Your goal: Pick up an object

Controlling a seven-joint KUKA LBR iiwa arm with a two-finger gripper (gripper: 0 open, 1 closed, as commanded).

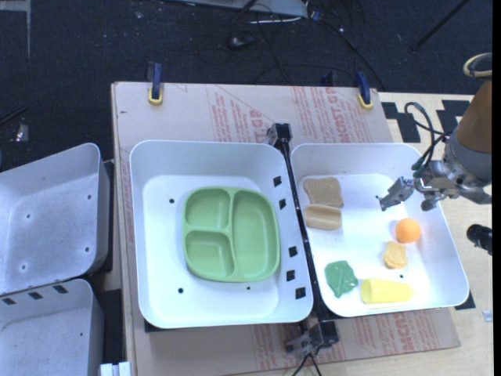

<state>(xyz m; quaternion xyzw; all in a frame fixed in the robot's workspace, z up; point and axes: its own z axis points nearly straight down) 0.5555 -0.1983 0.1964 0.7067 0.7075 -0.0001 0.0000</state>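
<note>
Above right bin (pixel 446 233), tool (pixel 409 195), orange ball (pixel 407 230)

Pale green divided plate (pixel 232 234), orange ball (pixel 407 230), yellow block (pixel 385 291), green leafy piece (pixel 340 277), tan bread slices (pixel 322 192), white bins (pixel 149 210).

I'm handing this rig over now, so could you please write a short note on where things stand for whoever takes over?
Gripper: above the right bin, near its upper right part, fingers spread, nothing between them.
Right bin contents: two bread pieces at upper left, orange ball just below the gripper, small yellow-orange piece, green piece, yellow block.
Left bin: green divided tray.
Done: nothing picked.
Left: close on one object and lift; the orange ball looks nearest.
</note>
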